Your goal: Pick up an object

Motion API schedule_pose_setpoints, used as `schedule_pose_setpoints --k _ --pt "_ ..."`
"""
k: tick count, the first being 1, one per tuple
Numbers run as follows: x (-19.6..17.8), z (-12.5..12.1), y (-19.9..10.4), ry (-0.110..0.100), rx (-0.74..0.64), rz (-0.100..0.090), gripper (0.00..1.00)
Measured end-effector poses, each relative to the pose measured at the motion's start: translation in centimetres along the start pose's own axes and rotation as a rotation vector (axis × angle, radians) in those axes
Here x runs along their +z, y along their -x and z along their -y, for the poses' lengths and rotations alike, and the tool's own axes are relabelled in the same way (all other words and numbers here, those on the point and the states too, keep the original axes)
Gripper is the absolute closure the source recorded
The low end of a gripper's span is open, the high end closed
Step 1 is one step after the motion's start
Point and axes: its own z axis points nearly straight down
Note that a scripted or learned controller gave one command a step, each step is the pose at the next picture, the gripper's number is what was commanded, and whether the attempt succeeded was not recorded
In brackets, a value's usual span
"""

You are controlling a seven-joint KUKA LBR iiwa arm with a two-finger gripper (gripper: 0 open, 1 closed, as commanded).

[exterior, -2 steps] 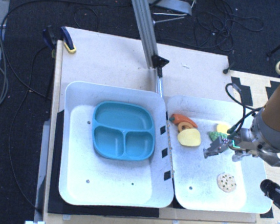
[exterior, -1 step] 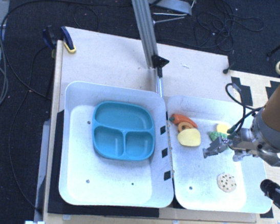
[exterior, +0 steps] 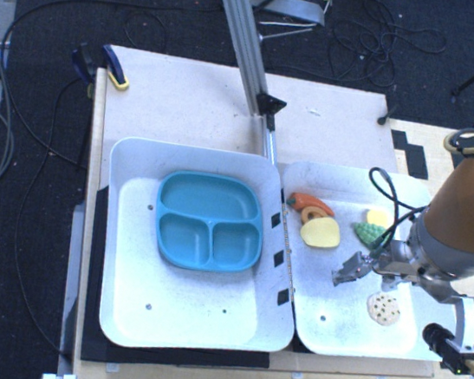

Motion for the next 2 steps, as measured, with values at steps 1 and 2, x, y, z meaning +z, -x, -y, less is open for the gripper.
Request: schedule_pose_setpoints --k 1,2 --pt "6.2 -0.4 -0.4 -0.001 -0.001 -0.001 0.00" --pt "11.4 -0.5 -0.4 0.004 0.000 0.001 0.00"
